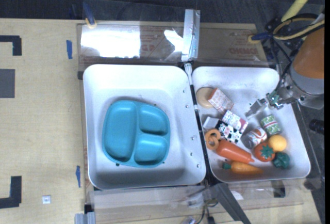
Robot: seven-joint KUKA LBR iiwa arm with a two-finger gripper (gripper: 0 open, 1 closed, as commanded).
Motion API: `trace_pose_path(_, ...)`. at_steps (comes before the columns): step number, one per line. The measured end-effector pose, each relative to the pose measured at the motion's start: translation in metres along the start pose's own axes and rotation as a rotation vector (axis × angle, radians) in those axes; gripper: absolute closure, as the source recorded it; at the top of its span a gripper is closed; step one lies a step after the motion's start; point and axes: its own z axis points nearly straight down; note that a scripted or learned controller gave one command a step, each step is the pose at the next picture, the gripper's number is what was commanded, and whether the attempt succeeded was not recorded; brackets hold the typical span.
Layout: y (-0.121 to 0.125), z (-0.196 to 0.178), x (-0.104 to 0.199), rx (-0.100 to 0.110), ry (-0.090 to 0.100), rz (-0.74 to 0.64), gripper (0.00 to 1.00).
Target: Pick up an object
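Observation:
My gripper [260, 106] hangs over the upper right part of the right bin [242, 76], above bare bin floor and just up and left of a green-labelled can [270, 124]. Nothing shows in its grasp. Below it lie a black-and-white patterned box [230, 127], a pink-and-white box [220, 100], a round tan piece [204, 96], a grey-and-red can [253, 138], a large carrot [234, 152] and a small carrot [245, 168]. A tomato [265, 152], a yellow fruit [278, 143] and a green piece [282, 161] sit at the lower right.
The left bin [98, 83] holds a blue divided plate [136, 132]. An orange ring [212, 138] lies against the right bin's left wall. A clear panel [134, 37] and a metal post [191, 34] stand behind the bins. Cables [289, 27] hang at the upper right.

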Motion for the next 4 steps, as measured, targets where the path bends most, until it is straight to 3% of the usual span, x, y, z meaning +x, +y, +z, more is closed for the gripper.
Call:
trace_pose_path(1,-0.039,0.062,-0.028,-0.006,-0.001,-0.078,0.00)
trace_pose_path(2,-0.018,0.066,-0.034,-0.009,0.012,0.067,0.00)
trace_pose_path(3,0.028,0.068,0.005,-0.011,-0.006,0.327,0.00)
trace_pose_path(4,-0.014,0.022,-0.044,-0.003,0.001,0.211,0.00)
